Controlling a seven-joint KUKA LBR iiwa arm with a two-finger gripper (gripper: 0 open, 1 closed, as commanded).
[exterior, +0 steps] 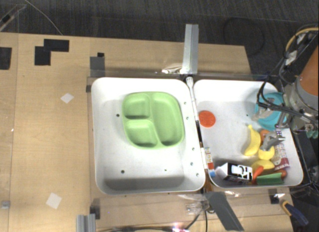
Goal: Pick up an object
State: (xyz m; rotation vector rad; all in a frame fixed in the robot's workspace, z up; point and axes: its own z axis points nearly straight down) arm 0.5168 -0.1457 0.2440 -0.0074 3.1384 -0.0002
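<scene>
In the right bin [227, 94], a pile of small objects lies along the near right side. It includes a yellow banana [252, 141], a second yellow piece [262, 164], a black and white box [236, 171], a green block [269, 178] and a teal object [269, 116]. An orange disc [207, 119] lies apart towards the bin's left wall. My gripper [272, 138] reaches down from the right into the pile, just right of the banana. Nothing is visibly held in it.
The left bin [107, 166] holds a green divided tray [151, 118]. A metal post [191, 46] stands behind the wall between the bins. The arm's grey body [304, 94] and cables hang over the right bin's far right corner.
</scene>
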